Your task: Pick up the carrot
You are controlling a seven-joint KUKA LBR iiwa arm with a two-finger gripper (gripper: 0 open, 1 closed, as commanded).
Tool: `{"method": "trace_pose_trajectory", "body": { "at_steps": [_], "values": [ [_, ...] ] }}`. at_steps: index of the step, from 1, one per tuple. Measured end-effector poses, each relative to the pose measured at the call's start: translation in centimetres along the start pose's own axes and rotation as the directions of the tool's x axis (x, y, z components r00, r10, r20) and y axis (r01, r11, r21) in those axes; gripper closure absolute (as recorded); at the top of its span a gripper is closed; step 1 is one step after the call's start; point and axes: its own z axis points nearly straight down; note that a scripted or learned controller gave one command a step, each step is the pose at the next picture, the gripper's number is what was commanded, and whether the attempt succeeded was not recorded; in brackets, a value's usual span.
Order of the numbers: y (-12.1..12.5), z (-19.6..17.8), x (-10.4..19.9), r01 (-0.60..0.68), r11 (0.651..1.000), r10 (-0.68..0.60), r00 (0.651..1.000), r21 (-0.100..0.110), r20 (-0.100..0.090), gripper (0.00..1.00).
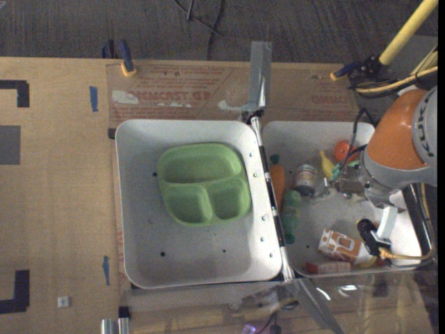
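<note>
The carrot (278, 180) is a slim orange piece with a green top. It lies lengthwise against the left wall of the right bin (389, 268). My gripper (339, 184) hangs over the middle of that bin, well to the right of the carrot and apart from it. A small jar (304, 178) stands between the two. The grey wrist and the orange band (407, 139) hide the bin's right part.
A green bottle-like item (290, 216) lies just below the carrot. A yellow banana (326, 163) and a red-orange fruit (341, 149) sit close to the gripper. An orange carton (338, 244) lies near the front wall. The left bin (139, 256) holds a green divided plate (204, 183).
</note>
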Motion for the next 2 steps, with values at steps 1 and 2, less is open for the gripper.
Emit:
{"method": "trace_pose_trajectory", "body": {
  "at_steps": [1, 2],
  "values": [
    [-5.8, -1.9, 1.3, 0.062, 0.998, -0.062, 0.998, 0.013, -0.003, 0.00],
    [-6.5, -11.2, 0.3, 0.126, 0.992, -0.126, 0.992, 0.010, -0.002, 0.00]
  ]
}}
